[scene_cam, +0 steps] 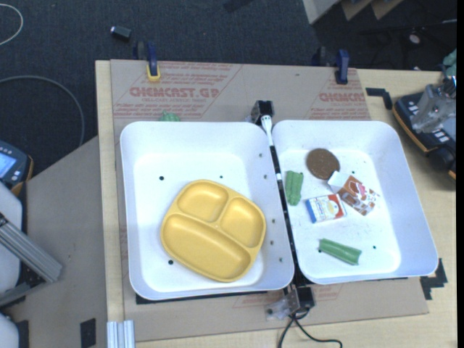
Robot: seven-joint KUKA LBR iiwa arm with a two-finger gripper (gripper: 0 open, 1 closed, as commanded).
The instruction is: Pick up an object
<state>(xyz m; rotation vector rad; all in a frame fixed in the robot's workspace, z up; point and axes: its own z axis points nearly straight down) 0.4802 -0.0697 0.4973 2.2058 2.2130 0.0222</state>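
Nearest the camera in the right white bin (pixel 406 194) lies a green bean-shaped plastic piece (pixel 339 251), long axis running left to right, its right end tipped slightly nearer. I take it as my target. Farther in sit a small blue-and-white carton (pixel 324 209), a red-and-white packet (pixel 358 195), a brown round disc (pixel 322 163) and a second green pod (pixel 293 188) lying near-to-far. My gripper (pixel 437 109) sits far right, outside the bin; I cannot tell its finger state. The target lies left and nearer from it.
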